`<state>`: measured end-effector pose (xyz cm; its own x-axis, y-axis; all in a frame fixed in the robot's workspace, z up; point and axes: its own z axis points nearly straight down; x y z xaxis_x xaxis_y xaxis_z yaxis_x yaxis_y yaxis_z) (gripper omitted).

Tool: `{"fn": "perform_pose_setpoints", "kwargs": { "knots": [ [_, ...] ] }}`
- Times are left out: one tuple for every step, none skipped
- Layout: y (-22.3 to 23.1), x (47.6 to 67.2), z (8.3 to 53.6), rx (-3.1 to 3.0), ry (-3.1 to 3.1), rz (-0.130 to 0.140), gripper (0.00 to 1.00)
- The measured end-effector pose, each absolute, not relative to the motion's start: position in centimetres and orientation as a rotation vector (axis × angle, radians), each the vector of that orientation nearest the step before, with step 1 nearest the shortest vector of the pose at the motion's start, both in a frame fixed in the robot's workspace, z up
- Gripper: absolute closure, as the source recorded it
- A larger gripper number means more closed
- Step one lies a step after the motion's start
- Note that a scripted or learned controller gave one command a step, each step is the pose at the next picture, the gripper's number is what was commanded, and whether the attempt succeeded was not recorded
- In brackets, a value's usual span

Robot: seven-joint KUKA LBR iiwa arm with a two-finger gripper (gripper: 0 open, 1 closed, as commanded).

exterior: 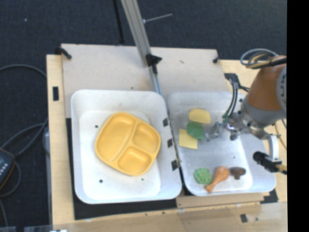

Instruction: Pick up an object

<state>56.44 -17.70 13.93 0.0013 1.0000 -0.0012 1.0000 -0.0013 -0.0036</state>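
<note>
Two shallow white bins side by side on bench: left bin (82,105) carrying a yellow divided plate (128,142) near its centre; right bin (251,178) carrying the loose items. Listed in right bin: yellow wedge (199,115) toward far edge; green round piece (195,129) touching it on the near side; pale yellow square (188,139) beside the bin's left wall, partly under the green piece; green knobbly ball (202,175), orange drumstick (217,178) and small brown piece (237,171) in a row along near edge. Gripper (212,132) entered from right edge, mid-bin, tip just beside green round piece on its right. Jaw state: cannot tell, tip too small and dark against the bin floor; nothing visibly pinched. Nearest candidate, by judgement: green round piece, lying to the left of the tip, apparently touching or close to it; no clear long axis, so approach angle of little consequence. Drumstick: long axis slanted from near-left to far-right, well apart from tip, toward near edge. Pick judged not yet made; likely need a short shift left and down over the green piece.
</note>
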Motion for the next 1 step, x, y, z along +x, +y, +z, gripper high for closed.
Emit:
{"fn": "perform_pose_setpoints", "kwargs": {
  "knots": [
    [-17.76, 56.65, 15.42, -2.231, -2.218, -0.003, 1.0]
  ]
}}
